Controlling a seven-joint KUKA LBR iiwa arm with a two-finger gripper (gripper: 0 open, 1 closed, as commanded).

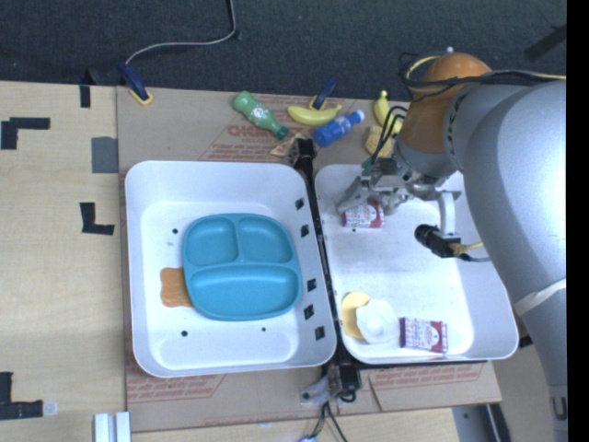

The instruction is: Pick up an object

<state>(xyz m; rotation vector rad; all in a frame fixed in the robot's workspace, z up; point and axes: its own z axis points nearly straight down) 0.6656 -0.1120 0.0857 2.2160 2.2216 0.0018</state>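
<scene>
Red-white carton [362,216] upper middle of right bin [479,339] sits under claw [373,196], finger state cannot tell; reach step, next needs closing and lifting.

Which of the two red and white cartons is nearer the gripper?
The carton at the right bin's far end, just under the gripper; the other carton lies at the near end.

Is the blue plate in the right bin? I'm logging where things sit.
No, the blue plate lies in the left bin, over an orange thing at its left edge.
</scene>
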